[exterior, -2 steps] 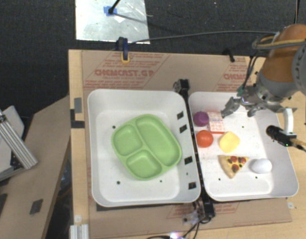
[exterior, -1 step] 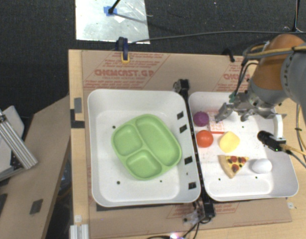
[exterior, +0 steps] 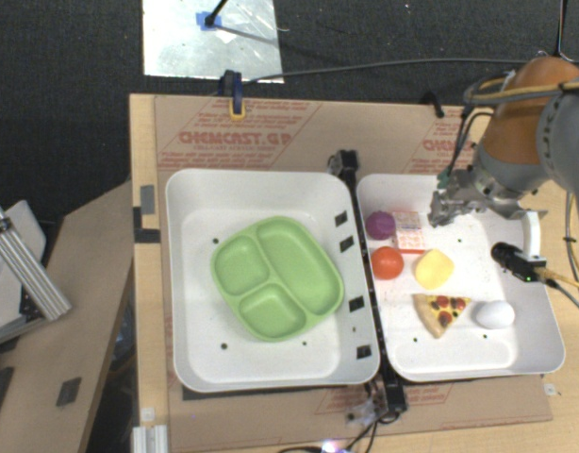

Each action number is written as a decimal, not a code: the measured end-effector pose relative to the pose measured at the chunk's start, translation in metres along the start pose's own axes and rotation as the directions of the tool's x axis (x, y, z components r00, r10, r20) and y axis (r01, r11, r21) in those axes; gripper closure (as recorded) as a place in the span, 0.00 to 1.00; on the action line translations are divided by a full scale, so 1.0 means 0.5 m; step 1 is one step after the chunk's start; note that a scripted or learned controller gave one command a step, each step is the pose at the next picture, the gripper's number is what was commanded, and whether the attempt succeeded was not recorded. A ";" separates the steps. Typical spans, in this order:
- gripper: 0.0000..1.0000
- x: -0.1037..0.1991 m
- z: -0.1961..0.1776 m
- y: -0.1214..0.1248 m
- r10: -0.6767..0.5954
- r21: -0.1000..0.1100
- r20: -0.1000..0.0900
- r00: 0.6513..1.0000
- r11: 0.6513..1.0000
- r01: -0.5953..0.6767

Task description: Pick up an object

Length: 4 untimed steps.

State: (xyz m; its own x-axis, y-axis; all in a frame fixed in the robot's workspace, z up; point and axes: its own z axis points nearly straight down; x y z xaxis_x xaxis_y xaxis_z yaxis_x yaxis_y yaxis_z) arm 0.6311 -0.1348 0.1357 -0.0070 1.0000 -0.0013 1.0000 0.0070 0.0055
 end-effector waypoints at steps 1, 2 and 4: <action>1.00 -0.015 -0.101 -0.009 0.006 0.000 0.000 1.000 1.000 -0.006; 1.00 -0.025 -0.215 0.012 0.002 -0.003 0.001 1.000 1.000 -0.002; 1.00 0.082 -0.208 0.026 -0.001 0.003 -0.002 1.000 1.000 0.001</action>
State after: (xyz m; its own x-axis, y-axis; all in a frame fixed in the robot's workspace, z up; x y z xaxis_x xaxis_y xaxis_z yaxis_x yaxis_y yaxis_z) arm 0.6434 -0.0936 0.2396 -0.0082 1.0000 0.0005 1.0000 0.0082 0.0023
